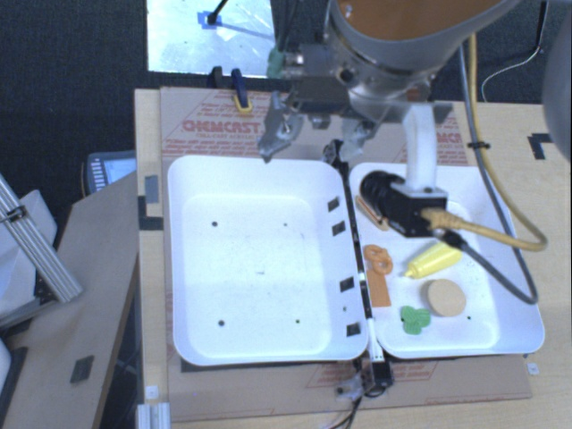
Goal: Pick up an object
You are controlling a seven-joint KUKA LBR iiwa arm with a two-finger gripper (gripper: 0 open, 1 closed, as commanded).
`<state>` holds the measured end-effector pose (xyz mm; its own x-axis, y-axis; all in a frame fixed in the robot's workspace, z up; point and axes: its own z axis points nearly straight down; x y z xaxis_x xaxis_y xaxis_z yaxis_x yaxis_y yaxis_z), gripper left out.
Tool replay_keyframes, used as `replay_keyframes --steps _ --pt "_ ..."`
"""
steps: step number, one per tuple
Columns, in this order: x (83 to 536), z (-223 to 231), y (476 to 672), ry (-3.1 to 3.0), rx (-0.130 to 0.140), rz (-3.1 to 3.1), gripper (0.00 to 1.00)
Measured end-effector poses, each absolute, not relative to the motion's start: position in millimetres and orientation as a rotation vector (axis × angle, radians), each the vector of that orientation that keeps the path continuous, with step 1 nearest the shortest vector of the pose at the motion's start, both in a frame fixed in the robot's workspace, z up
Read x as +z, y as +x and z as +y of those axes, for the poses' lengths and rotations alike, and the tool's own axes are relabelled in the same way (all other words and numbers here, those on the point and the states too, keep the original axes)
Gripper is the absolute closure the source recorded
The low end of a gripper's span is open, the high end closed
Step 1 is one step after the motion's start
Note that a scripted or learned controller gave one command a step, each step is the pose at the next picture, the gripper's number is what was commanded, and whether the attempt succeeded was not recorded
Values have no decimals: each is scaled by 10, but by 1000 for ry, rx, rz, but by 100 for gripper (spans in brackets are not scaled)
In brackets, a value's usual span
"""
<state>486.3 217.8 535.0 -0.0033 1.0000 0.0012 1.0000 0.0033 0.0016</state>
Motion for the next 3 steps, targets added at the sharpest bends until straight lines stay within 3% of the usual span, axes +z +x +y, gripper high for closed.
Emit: replay_keyframes --steps 3 --pt "5350 2178 4863 2218 3 2225 0"
